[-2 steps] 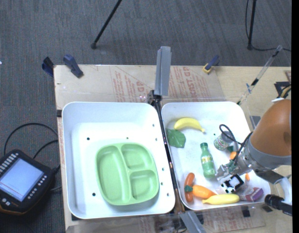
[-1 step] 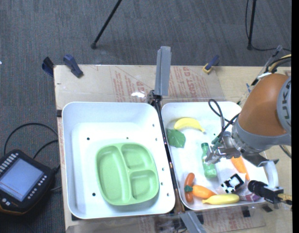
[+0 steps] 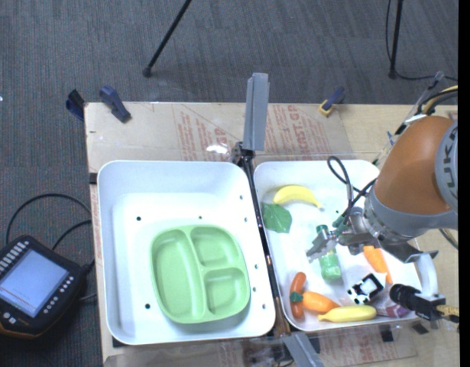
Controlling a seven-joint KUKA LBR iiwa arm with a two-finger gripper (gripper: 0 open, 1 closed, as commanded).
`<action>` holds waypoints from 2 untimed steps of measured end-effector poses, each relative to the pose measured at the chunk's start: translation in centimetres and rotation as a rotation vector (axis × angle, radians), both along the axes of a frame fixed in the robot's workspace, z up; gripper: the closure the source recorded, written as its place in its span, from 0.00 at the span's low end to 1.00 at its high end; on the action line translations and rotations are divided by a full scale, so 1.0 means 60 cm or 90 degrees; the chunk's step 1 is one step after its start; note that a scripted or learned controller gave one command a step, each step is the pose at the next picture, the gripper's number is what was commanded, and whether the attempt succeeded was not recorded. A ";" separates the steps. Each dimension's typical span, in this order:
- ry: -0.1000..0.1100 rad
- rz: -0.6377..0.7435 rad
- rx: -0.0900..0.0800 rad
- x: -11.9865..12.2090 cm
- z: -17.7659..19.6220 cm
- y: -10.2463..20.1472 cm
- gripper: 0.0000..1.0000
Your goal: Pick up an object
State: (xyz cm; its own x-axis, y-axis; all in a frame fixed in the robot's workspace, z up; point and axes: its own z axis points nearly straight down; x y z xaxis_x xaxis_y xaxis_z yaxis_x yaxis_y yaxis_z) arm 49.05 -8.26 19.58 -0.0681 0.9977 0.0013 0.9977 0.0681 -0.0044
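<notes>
A green bottle [image 3: 328,260] lies mid-way in the right bin [image 3: 349,167], touching the gripper [image 3: 323,245] at its 12 o'clock; whether the gripper is clamped or spread, I cannot tell. The arm [image 3: 414,178] bends in from 3 o'clock, orange band uppermost. A banana [image 3: 296,195] sits at the bottle's 11 o'clock.

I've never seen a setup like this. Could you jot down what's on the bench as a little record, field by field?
left bin: holds a green divided tray
right bin: banana, green leaf-shaped piece, green bottle, carrot, small red piece, yellow piece by the near wall, black-and-white item
arm: reaches in from the right, over the right bin
gripper: low, right at the green bottle; a grasp cannot be confirmed
floor, left: handheld controller with a screen
</notes>
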 end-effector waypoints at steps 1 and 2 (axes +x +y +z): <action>0.001 0.024 0.001 0.028 -0.166 -0.059 0.00; 0.004 0.022 0.002 0.026 -0.152 -0.060 1.00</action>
State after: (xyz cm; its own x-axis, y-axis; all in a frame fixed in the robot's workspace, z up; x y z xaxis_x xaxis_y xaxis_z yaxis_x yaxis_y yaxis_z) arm 50.63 -11.86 10.48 -0.1028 0.9947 0.0051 0.9946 0.1028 -0.0104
